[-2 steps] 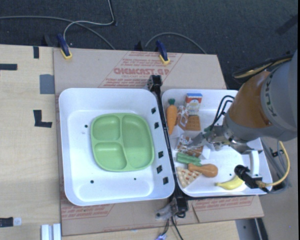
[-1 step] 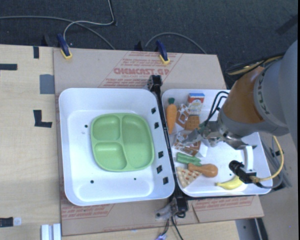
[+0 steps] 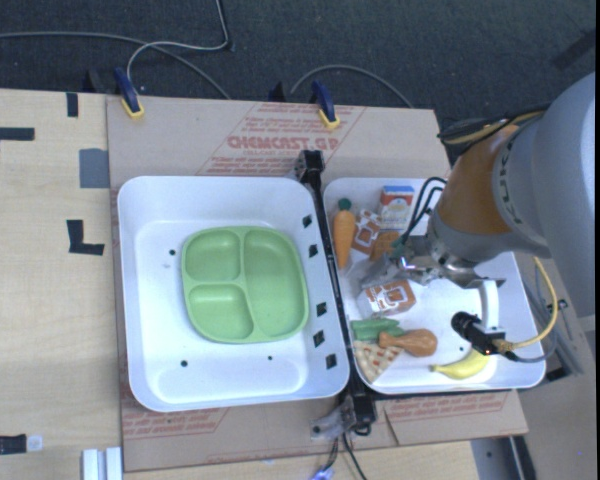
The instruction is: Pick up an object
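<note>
- Camera view: the arm [image 3: 500,193] reaches in from the right over the right-hand bin [image 3: 525,298], and its gripper [image 3: 408,258] hangs low among the toy food heaped in that bin's left half.
- The nearest candidate is a small brown-and-white packet [image 3: 388,296], which lies just below and slightly left of the gripper. It looks roughly square and is tilted (so no clear long axis to line up with).
- A carrot [image 3: 344,236] lies left of the gripper, its long axis running up and down the frame beside the divider between the bins.
- A chicken drumstick [image 3: 412,343], a green piece [image 3: 376,325] and a banana [image 3: 464,368] sit farther toward the bin's near edge, well apart from the tool.
- A small white carton [image 3: 396,205] stands above it.
- Whether the gripper is spread or closed cannot be told: the wrist and the clutter around it hide the tips, and nothing is visibly caught there.
- The left bin [image 3: 140,268] carries a green divided plate [image 3: 245,283], far from the tool.
- By judgement, the move turns on a short shift down and left to centre over the packet.
</note>
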### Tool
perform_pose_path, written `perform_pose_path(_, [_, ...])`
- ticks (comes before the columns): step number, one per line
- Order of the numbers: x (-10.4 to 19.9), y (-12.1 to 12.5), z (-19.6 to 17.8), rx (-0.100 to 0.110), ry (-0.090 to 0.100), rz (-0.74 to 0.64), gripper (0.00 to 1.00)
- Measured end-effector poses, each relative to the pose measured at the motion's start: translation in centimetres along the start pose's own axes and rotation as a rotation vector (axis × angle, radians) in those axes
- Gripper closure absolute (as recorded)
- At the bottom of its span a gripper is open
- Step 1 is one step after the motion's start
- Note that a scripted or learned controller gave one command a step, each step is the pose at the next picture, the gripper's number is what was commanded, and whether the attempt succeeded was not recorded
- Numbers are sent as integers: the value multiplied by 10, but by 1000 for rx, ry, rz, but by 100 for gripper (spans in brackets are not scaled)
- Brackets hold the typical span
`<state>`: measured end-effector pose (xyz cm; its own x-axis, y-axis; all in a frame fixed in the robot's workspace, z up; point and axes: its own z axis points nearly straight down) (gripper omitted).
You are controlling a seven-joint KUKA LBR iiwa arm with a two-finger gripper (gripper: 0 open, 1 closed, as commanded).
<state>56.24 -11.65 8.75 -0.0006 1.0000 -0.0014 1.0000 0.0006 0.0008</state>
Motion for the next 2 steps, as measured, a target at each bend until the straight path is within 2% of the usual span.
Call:
perform_pose_path(1, [15,62,2,-3,-1,-1,0])
perform_pose_path(2, [15,93,3,36,-5,0,0])
